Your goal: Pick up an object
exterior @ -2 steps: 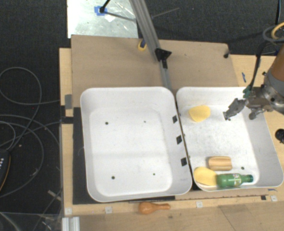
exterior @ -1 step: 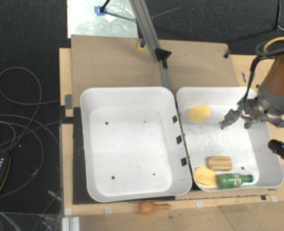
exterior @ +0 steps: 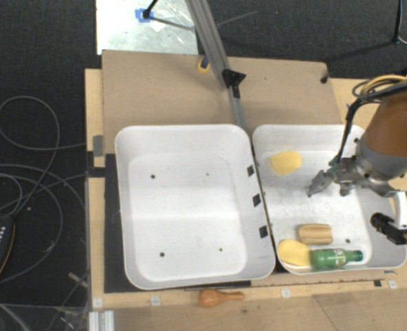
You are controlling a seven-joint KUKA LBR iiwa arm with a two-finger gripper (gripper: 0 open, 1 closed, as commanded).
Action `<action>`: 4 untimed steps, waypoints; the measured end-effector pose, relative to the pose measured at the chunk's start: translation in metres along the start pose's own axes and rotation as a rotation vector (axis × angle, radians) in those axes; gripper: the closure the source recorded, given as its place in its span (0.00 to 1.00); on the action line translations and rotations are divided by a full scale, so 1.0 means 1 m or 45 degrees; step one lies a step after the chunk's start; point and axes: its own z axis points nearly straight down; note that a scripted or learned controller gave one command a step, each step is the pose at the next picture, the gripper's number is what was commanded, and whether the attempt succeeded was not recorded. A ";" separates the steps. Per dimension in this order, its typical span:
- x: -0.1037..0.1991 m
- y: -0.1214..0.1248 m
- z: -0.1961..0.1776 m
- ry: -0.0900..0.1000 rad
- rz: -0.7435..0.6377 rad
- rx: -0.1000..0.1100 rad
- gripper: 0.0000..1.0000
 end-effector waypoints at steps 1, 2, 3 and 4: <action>0.000 0.002 -0.015 -0.002 0.000 -0.011 1.00; -0.002 0.013 -0.072 -0.005 -0.008 -0.016 1.00; -0.012 0.020 -0.128 -0.006 -0.008 -0.017 1.00; -0.012 0.021 -0.171 -0.005 -0.008 -0.015 1.00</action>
